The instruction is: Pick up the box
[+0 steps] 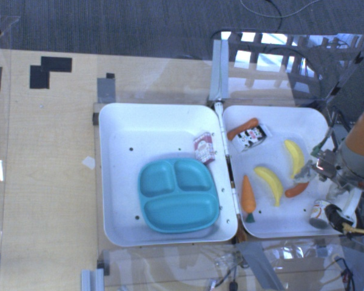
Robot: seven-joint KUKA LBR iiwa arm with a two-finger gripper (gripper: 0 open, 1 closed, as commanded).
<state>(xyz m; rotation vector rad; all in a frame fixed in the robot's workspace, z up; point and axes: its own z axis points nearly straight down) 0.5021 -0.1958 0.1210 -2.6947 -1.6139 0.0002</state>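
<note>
A small black-and-white patterned box point(252, 137) lies in the right bin point(273, 226) near its far left corner, touching an orange-red sausage-shaped toy point(242, 128). A small red-and-white packet point(204, 147) leans at the right wall of the left bin point(118, 180). My gripper point(312, 168) hangs over the right side of the right bin, just above a red pepper point(296, 190) and beside a yellow banana point(294, 156). It is well to the right of the box and nothing shows in its grasp.
A blue divided plate point(179, 194) fills the middle of the left bin. The right bin also holds a second banana point(270, 184) and an orange carrot point(247, 196) by the left wall. The grey arm point(359, 143) comes in from the right.
</note>
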